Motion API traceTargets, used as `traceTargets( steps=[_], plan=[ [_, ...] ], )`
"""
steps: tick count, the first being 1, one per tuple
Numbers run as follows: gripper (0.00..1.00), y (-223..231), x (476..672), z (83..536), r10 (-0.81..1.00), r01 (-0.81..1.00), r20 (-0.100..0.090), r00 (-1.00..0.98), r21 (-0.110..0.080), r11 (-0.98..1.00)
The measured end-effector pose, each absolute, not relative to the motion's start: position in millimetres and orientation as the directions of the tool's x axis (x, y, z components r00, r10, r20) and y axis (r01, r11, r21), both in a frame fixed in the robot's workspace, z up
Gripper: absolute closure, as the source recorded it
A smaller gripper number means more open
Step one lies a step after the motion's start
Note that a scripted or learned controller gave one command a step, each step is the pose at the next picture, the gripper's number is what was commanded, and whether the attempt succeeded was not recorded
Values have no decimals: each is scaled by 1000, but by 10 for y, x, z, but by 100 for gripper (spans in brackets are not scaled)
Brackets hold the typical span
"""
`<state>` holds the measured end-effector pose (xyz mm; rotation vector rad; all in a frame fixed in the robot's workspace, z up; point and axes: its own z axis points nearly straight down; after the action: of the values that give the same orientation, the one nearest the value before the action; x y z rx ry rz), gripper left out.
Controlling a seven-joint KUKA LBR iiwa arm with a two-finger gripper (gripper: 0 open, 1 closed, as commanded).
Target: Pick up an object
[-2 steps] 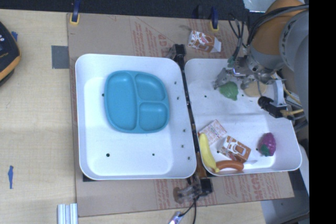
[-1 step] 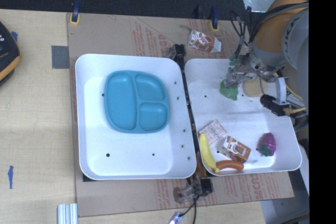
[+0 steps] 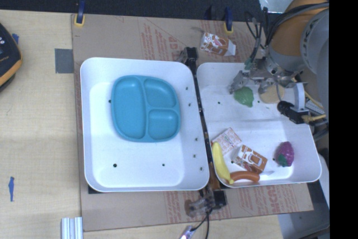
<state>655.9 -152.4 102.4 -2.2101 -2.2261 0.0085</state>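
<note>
My gripper [image 3: 244, 82] hangs low over the far part of the right bin [image 3: 263, 126], reaching in from the right. A small green object [image 3: 244, 98] lies just below the gripper's tip, touching or nearly touching it. A tan round object [image 3: 270, 94] sits right of the green one, partly hidden by the wrist. Along the bin's near edge lie a yellow banana [image 3: 220, 163], an orange sausage [image 3: 244, 177], two snack packets [image 3: 226, 141] [image 3: 250, 158] and a purple fruit [image 3: 285, 154].
The left bin [image 3: 100, 154] holds a blue divided plate [image 3: 146, 108]. Another snack packet [image 3: 217, 44] lies on the cardboard beyond the right bin. The arm's body and cables crowd the right bin's far right corner. The bin's middle floor is bare.
</note>
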Motion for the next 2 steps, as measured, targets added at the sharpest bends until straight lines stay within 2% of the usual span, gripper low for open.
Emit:
traceTargets(
  steps=[2],
  plan=[
    [0, -1553, 6565, 924, 1000, 1000, -1, -3, -2, 3]
  ],
)
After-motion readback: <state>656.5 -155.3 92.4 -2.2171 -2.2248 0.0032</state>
